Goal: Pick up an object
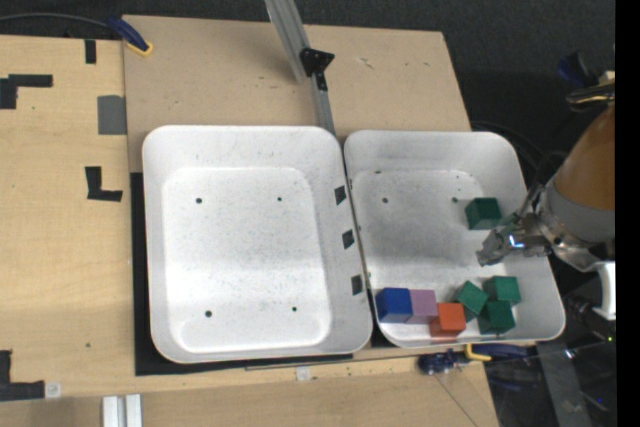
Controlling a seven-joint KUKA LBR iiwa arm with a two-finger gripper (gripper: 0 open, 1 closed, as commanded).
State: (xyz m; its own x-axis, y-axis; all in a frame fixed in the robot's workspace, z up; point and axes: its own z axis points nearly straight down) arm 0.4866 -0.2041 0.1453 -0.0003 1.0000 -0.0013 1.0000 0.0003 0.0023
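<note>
Nearest the camera: the front rim of the left bin (250, 347), white, shallow, speckled grey on its floor, four small dark dots near the floor's corners. A black mat shows under its front and left edges. It sits on a wooden bench (200, 65) marked with black tape pieces at far left and one grey patch. A blue-and-yellow clamp (132, 34) lies near the bench's back left. A grey metal strut (280, 0) slants down from the top of the view to the seam between the bins, with a black bracket partway along.

Right bin (440, 147) touches the left one along the middle seam. Objects cluster at its front edge: blue cube (394, 303), then a lilac block (424, 303) touching it, then an orange block (450, 318) just in front of the lilac. Beside these, three green blocks close together: one (472, 296) tilted, one (506, 289) behind right, one (496, 316) at the front rim. A fourth green cube (484, 211) sits apart, farther back, near the right wall.

Gripper (497, 246) reaches in over the right wall, low over the bin floor, between the lone green cube and the front cluster. Fingers look narrowly spaced, nothing seen between them. Orange band (590, 165) and grey wrist at right edge.
</note>
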